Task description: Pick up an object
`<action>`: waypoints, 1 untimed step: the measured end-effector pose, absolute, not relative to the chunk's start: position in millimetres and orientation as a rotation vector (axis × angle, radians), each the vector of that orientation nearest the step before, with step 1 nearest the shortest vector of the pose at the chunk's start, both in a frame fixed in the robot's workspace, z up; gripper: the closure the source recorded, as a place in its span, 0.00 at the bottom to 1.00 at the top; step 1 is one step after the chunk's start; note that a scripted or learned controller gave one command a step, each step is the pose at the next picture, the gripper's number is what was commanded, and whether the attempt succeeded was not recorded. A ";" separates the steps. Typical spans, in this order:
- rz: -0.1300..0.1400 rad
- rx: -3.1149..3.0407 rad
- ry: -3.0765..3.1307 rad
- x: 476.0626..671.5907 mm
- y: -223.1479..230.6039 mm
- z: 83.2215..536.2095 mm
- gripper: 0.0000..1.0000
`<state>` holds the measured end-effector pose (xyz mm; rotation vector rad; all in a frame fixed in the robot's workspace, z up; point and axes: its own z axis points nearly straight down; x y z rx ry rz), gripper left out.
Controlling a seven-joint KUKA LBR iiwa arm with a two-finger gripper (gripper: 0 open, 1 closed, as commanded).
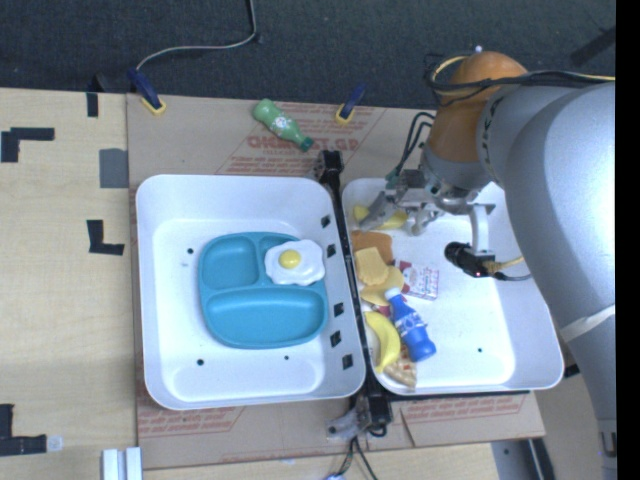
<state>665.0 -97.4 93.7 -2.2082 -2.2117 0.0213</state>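
jaws (405, 208) low over right bin's (500, 353) far-left corner, open or closed: cannot tell | toy food pile (385, 298) along that bin's left wall, blue bottle (410, 328) atop | left bin (170, 368): blue divided plate (255, 308), fried egg (294, 262) on its rim | green bottle (282, 124) on table beyond

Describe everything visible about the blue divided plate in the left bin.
The blue divided plate is a rounded-rectangle tray, seemingly matte plastic, light blue all over. Raised ridges split it into three compartments: two smaller ones along the far side and one wide one nearer the camera. It lies flat, right side up, near the middle of the left bin, slightly rotated. A toy fried egg rests on its far right corner, overhanging the rim. Nothing else touches it.
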 end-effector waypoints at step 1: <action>0.017 -2.214 -2.218 666.2 -97.2 85.1 0.00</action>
